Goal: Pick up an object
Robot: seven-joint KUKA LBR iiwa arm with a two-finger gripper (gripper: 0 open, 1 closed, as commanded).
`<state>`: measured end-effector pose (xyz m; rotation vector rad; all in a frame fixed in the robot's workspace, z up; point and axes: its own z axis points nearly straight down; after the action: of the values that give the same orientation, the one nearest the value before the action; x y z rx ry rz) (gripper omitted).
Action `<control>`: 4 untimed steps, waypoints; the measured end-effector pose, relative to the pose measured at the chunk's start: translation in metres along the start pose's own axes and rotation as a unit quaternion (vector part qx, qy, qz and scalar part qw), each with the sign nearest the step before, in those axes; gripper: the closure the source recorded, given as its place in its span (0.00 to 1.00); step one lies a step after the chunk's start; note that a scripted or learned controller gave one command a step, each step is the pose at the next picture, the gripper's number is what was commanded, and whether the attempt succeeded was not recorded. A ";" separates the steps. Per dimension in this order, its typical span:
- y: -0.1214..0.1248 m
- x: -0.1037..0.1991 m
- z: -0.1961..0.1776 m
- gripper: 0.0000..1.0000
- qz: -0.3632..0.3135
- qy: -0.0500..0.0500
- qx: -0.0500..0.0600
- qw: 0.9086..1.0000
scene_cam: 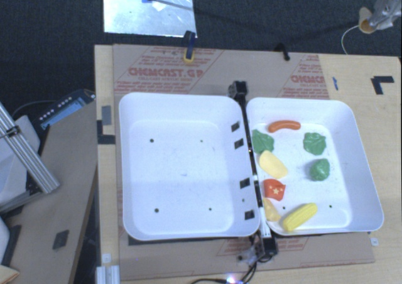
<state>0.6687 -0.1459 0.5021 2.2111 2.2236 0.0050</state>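
The toy corn cob (299, 216) lies nearest the camera, at the front of the right bin (364, 169), with a small yellow piece (270, 210) just beside it against the divider wall. Behind them sit a red pepper piece (274, 189), a pale yellow lemon-like piece (272, 164), a leafy green piece (262, 141), two more green vegetables (315, 143) (319, 169) and an orange sausage (284, 126) at the back. The left bin (182, 169) stands beside it on the tabletop (207, 66). Every object rests on the bin floor, so nothing is picked up yet. The hand's state cannot be told here. By my judgement the task is at its start: choosing, reaching, gripping and lifting all remain.
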 end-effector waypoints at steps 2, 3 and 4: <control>0.000 0.019 -0.033 1.00 0.000 0.001 0.002 1.000; -0.001 -0.054 -0.033 1.00 0.005 -0.001 0.002 1.000; 0.000 -0.040 -0.033 1.00 0.001 0.000 0.002 1.000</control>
<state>0.6685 -0.1859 0.5354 2.2152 2.2239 0.0016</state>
